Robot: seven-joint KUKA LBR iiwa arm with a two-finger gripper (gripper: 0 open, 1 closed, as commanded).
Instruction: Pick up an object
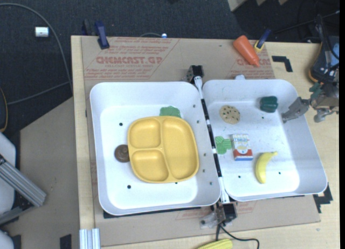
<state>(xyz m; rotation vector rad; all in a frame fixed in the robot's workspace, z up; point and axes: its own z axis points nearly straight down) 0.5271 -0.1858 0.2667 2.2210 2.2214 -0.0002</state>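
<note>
the gripper (305, 110) hangs over the right rim of the right bin (302, 180), its two fingers spread apart with nothing between them. the objects it could take all lie in that bin: a dark green pepper-like toy (268, 103) nearest the fingers at the upper right, a chocolate chip cookie (230, 114) further left, a small red and white carton (242, 147) near the middle, a banana (263, 166) below it, and a small green leafy piece (222, 145) tight against the divider.

the risks, as i judge them: from where it sits, a straight descent would put one finger on the bin wall rather than the floor, so the arm has to move inward first. the green pepper toy is rounded and may squirt out from a closing grip if the fingers land off centre. the cookie is flat, so fingers could close above it and catch only air. the carton and banana lie near each other, and a sloppy approach could nudge one while aiming for the other.

the left bin (105, 188) holds a yellow divided plate (161, 149), with a brown round piece (122, 153) touching its left edge and something green (170, 111) partly hidden behind its top edge; both would be awkward to pinch cleanly
</note>
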